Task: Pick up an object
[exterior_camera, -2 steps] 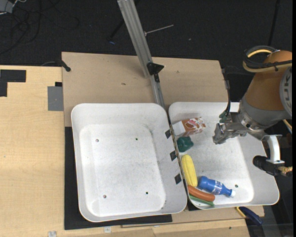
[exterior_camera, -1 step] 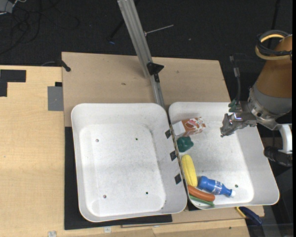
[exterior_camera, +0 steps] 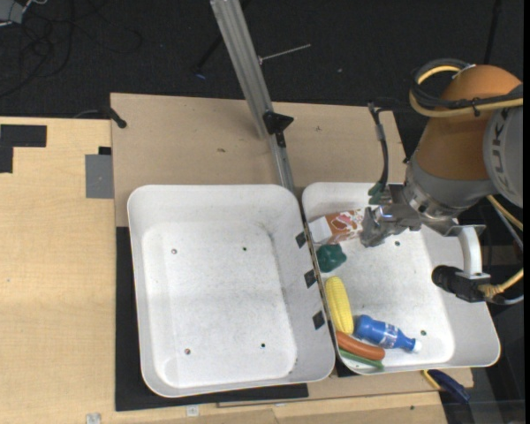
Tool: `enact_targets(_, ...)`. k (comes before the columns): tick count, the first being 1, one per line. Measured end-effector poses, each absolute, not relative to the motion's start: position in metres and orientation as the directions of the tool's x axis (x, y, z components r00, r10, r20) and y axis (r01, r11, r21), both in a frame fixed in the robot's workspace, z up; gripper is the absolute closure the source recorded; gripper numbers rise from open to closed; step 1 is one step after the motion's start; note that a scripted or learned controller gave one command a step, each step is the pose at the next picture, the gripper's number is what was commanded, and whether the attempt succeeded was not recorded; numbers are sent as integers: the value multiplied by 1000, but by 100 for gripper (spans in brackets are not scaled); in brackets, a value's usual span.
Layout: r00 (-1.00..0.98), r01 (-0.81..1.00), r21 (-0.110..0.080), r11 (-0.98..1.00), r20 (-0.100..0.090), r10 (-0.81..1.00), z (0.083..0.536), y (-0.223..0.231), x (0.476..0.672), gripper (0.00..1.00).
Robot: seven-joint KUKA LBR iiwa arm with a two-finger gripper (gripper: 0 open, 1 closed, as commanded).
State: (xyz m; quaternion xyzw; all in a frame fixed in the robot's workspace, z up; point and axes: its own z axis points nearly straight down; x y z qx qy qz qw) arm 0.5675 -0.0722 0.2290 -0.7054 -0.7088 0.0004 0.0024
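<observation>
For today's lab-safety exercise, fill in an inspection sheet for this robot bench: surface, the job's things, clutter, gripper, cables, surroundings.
Surface: wooden bench bearing a left bin and a right bin, side by side.
Job's things: in the right bin, a corn cob, a blue bottle, a hot dog, a green toy, and a red-and-white packet at the far rim.
Clutter: nothing seen.
Gripper: gripper low over the right bin, beside the packet; nothing visibly held.
Cables: yellow cable looped over the arm; dark cables on the floor behind.
Surroundings: slanted aluminium rail; black floor beyond.
</observation>
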Motion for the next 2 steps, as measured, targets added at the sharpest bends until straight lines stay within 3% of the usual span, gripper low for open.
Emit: enact_targets(2,-6,1000,-6,6,3,1000,214,43,559,100)
